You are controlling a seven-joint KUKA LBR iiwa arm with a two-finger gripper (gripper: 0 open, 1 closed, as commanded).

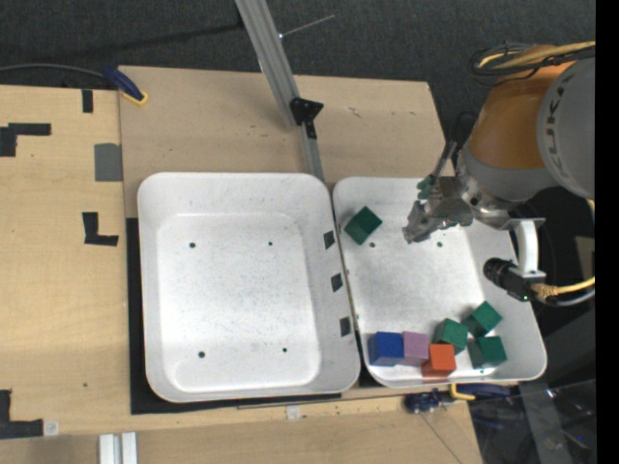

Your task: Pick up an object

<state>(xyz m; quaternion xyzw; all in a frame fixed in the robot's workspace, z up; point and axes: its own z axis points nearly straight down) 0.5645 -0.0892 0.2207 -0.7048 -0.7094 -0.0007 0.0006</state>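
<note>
Orange block (441,359) lies by the right bin's (401,288) near rim, beside a purple block (415,345) — the gripper (423,226) hangs near a lone green block (363,225), apart from it — how far open, I cannot tell.

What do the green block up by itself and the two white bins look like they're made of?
Green block: matte, flat colour without glare, so maybe painted wood or foam; unclear which. Left bin and right bin: likely moulded plastic, smooth, with rounded rims and a soft sheen.
</note>
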